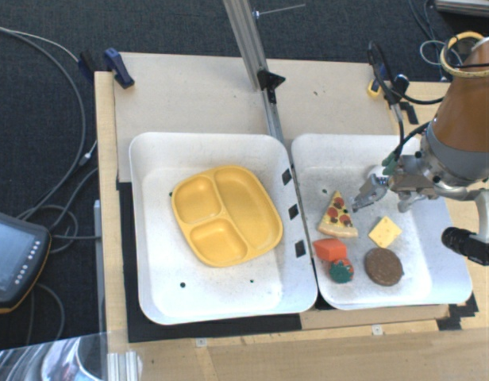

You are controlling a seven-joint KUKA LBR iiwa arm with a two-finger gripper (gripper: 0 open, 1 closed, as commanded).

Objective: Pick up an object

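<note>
Toys lie grouped in the right bin (443, 288) at the frame's lower right: a pizza slice (338, 216), a yellow cheese wedge (385, 232), a red block (330, 249) touching a small green-and-red piece (342, 271), and a brown cookie (383, 266). The gripper (385, 195) hovers above the bin just right of the pizza slice, fingers apart, holding nothing. A yellow divided plate (225, 214) sits in the left bin (149, 165).

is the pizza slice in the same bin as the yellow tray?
No. The pizza slice lies in the right bin, while the yellow tray sits in the left bin.
</note>
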